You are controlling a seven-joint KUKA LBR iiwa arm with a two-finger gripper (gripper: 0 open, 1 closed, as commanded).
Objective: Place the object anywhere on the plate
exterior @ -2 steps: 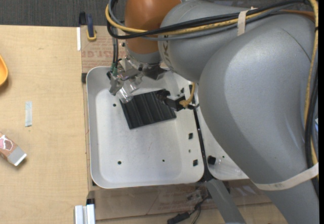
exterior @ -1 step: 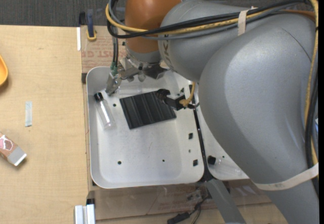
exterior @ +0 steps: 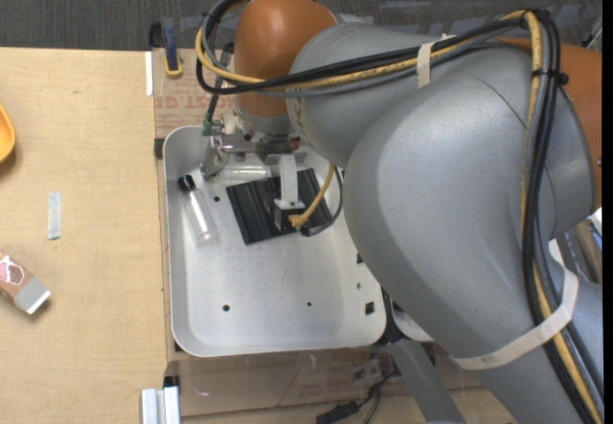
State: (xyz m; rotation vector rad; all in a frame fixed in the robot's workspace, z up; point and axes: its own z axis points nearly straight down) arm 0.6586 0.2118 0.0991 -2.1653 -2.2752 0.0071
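Observation:
A clear plastic tube with a black cap (exterior: 197, 209) lies in the white bin (exterior: 259, 317), near its left wall. My gripper (exterior: 215, 160) hangs low over the bin's far left corner, just above and behind the tube's capped end. The arm's orange wrist band (exterior: 273, 39) and grey body cover the bin's far edge and its whole right side. I cannot make out anything held in the gripper.
A wooden bench top (exterior: 77, 336) lies to the left of the bin. On it are a small grey strip (exterior: 54, 216), a red and white packet (exterior: 21, 284) and an orange thing (exterior: 5, 137) cut off by the left edge.

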